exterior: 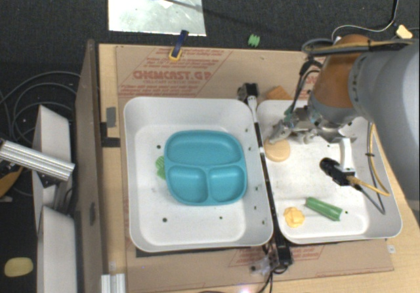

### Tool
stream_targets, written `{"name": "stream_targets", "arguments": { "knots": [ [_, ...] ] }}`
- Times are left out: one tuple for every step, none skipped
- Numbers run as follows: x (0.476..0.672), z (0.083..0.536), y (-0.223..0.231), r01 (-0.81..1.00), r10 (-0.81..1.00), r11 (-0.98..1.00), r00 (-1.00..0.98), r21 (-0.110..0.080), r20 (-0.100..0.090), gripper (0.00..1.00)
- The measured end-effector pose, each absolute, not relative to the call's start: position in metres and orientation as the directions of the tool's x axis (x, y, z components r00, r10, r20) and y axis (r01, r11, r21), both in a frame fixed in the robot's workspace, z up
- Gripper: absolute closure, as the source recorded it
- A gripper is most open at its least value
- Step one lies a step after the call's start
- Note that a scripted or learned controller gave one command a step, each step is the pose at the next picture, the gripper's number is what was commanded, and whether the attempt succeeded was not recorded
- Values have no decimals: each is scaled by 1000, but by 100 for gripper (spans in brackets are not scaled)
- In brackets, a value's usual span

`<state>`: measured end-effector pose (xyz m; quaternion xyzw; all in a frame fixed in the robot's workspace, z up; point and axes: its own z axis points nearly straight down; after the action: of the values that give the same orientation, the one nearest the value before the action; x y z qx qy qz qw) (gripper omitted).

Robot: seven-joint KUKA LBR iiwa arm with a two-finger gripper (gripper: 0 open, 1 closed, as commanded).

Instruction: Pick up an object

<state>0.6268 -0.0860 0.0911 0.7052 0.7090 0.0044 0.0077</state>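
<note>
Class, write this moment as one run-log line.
gripper: in right bin, beside tan disc | right bin also: green cylinder, yellow piece | left bin: blue plate

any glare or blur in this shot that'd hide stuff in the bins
Camera view: glare on the silver sheet; the arm looks soft; left bin and right bin evenly lit; tray, tan disc and green stick sharp.

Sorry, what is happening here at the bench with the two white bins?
The grey robot arm reaches in from the right, and its hand is over the right bin, close beside a tan round piece. I cannot see it holding anything. A green stick and a yellow piece lie nearer the front. The left bin holds a blue divided plate.
</note>
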Motion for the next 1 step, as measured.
{"name": "stream_targets", "arguments": {
  "knots": [
    [672, 110, -104, 1000, 1000, 6, -6, 9, -2, 0]
  ]
}}
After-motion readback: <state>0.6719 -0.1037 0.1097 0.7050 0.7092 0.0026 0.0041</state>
